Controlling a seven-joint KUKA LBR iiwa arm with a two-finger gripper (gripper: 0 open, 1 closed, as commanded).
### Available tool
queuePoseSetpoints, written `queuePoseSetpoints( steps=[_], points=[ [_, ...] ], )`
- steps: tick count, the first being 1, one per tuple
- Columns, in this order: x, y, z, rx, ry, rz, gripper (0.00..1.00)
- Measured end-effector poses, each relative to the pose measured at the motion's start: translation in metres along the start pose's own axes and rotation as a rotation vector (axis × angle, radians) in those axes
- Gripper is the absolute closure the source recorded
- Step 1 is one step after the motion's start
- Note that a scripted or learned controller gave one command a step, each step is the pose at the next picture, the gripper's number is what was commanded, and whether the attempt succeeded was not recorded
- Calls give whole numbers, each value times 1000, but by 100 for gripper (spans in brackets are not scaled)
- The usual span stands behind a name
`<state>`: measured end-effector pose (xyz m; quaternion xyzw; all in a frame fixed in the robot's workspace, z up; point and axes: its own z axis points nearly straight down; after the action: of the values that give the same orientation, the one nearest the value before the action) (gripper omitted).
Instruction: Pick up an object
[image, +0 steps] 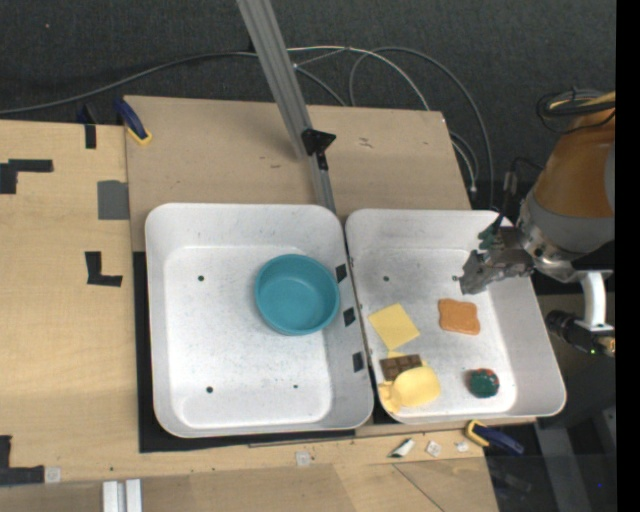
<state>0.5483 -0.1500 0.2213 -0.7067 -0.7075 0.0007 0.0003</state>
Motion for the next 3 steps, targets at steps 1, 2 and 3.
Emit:
queuePoseSetpoints(
  steps=[1,2,3],
  points=[
    [0,1,-51,-6,-1,-1,100],
    [48,-3,-35,1,1,-4,100],
    [102,-7,-40,1,3,-7,100]
  ],
)
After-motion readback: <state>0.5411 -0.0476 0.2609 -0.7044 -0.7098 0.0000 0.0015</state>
